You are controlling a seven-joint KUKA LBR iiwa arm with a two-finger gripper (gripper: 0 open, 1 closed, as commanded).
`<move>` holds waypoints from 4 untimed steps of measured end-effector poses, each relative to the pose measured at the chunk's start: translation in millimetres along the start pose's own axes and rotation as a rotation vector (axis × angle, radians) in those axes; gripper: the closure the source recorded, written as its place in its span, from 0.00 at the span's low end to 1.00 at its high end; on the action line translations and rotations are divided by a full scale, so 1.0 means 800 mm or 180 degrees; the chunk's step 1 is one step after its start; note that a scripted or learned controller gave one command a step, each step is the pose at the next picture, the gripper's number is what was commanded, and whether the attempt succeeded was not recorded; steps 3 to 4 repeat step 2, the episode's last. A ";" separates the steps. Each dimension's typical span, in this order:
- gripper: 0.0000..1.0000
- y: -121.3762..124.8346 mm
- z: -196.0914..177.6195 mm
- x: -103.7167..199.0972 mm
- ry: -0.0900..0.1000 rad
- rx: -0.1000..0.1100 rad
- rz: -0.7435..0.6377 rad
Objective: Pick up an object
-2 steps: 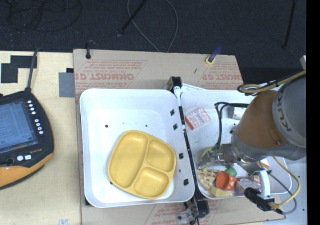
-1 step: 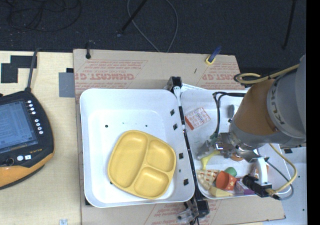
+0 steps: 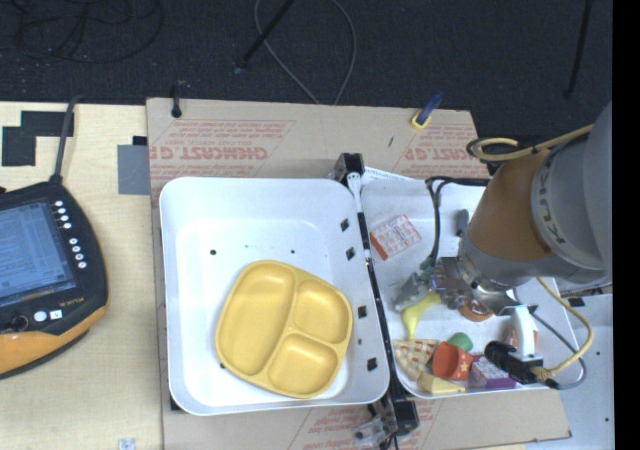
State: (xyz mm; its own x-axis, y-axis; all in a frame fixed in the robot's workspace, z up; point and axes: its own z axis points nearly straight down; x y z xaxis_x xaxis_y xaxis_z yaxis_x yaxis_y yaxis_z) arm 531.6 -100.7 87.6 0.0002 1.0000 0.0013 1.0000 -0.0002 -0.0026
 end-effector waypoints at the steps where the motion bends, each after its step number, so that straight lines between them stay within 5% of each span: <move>1: 0.00 0.008 0.000 0.009 -0.0002 0.0000 -0.0002; 2: 1.00 0.008 -0.013 0.008 0.0005 0.0002 0.0004; 4: 1.00 0.008 -0.013 0.008 0.0005 0.0002 0.0004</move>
